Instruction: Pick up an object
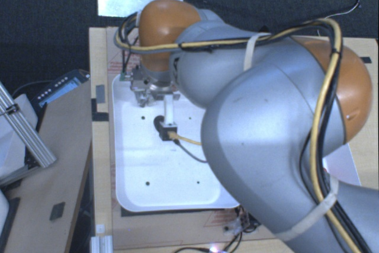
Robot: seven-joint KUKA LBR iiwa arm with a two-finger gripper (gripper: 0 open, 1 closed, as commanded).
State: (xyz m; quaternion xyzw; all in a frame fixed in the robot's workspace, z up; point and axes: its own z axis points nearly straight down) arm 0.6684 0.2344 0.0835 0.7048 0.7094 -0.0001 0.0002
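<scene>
Hanging low over the far end of the left bin (136, 178), the gripper (149, 92) points down at the bin floor. Whether it is spread or pressed together cannot be told. The arm (266, 127) covers most of the right bin (349, 166), so the object cannot be located. Its weight, stiffness and surface cannot be judged. Assume a light, possibly slippery item and grip across its narrowest firm section.
</scene>
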